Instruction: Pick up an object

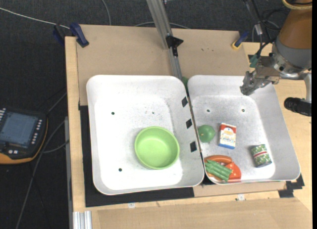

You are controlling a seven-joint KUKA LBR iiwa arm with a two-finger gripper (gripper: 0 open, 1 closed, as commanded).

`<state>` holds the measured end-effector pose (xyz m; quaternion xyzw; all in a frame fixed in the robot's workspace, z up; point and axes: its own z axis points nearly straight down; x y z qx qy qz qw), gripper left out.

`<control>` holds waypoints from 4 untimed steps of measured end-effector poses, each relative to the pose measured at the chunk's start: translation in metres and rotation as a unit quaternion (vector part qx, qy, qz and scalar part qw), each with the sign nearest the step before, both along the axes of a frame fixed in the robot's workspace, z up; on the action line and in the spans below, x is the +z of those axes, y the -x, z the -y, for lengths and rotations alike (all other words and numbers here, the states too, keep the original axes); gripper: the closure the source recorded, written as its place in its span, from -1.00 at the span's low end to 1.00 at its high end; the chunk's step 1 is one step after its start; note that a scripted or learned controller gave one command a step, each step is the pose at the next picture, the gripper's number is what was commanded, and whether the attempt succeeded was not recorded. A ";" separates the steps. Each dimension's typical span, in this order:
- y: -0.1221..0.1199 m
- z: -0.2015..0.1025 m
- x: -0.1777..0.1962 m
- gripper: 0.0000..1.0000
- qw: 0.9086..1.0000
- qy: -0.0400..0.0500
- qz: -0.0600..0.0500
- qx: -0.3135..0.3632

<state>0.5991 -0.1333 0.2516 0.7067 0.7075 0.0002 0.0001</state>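
My gripper [249,86] hangs over the far right part of the right bin [270,109], well above its floor, with nothing visible between its fingers. Below it in that bin lie a green ball [206,133], a small red-and-white box [227,136], a dark green can [260,155] on its side, and a red-and-green vegetable bundle [222,167] at the near rim. A light green bowl [156,147] sits upright in the left bin [114,124].
A slanted metal pole [161,18] crosses the bench from the top down to the gap between the bins. Blue clamps [78,35] hold the board's far corners. A handheld pendant [20,134] lies off the bench at the left.
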 end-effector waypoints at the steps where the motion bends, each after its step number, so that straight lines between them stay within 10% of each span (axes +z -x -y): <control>1: -0.008 -0.047 -0.012 1.00 1.000 0.000 0.000 0.000; 4: -0.032 -0.208 -0.025 1.00 1.000 0.000 0.000 0.001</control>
